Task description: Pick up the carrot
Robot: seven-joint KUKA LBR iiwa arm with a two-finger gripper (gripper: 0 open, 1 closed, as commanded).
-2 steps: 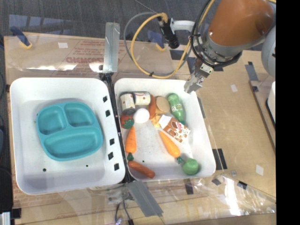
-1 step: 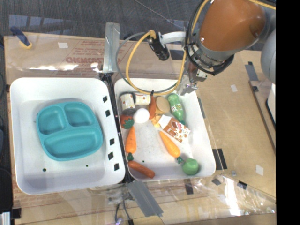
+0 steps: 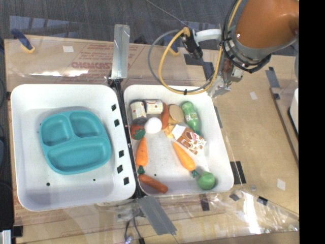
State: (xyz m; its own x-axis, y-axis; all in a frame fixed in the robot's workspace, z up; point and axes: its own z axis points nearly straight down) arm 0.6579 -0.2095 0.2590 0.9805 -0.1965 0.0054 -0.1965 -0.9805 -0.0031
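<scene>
Orange plastic toy carrot [image 3: 184, 157] lying slanted in right white bin [image 3: 219, 136], centre-right of frame, beside a small printed carton [image 3: 191, 141]. Probably light, stiff, smooth; best taken across thick middle. Gripper [image 3: 223, 88] above bin's upper right corner; cannot tell its state.

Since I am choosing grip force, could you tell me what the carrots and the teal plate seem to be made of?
Carrots: probably moulded plastic toy food, judging by their even orange colour and smooth, faintly shiny skin. Teal plate: likely hard plastic, a matte, uniformly coloured, divided tray with rounded moulded ridges. White bins: seemingly thin formed plastic with soft rounded rims.
</scene>
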